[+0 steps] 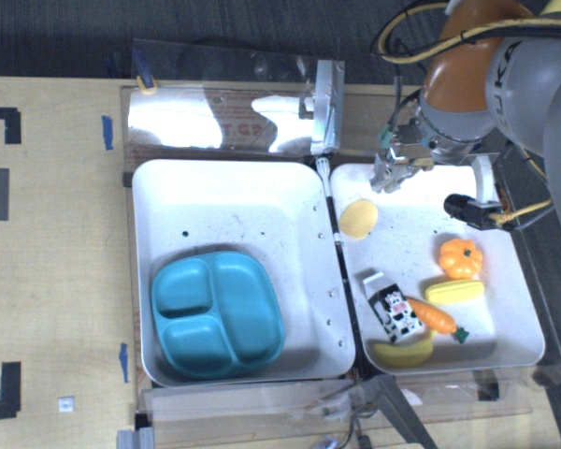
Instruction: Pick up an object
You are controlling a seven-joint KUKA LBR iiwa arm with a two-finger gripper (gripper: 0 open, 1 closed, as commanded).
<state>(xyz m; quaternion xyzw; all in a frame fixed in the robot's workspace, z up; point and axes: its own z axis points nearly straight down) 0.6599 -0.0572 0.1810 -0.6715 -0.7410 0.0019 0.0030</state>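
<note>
My gripper [390, 173] hangs over the far left corner of the right bin [528, 330], with nothing visibly held. Just below and left of it a pale yellow round fruit [359, 218] rests against the bin's left wall. Further toward the front lie an orange pumpkin [460, 258], a yellow corn cob [454, 292], a carrot [432, 316], a small white and black cow-patterned box [393, 307] and a banana [402, 352].
The left bin [168, 190] holds a blue divided plate [217, 314] in its near half. A metal divider [325, 110] stands at the back between the bins. The arm's grey and orange body [491, 54] looms over the right bin's far edge.
</note>
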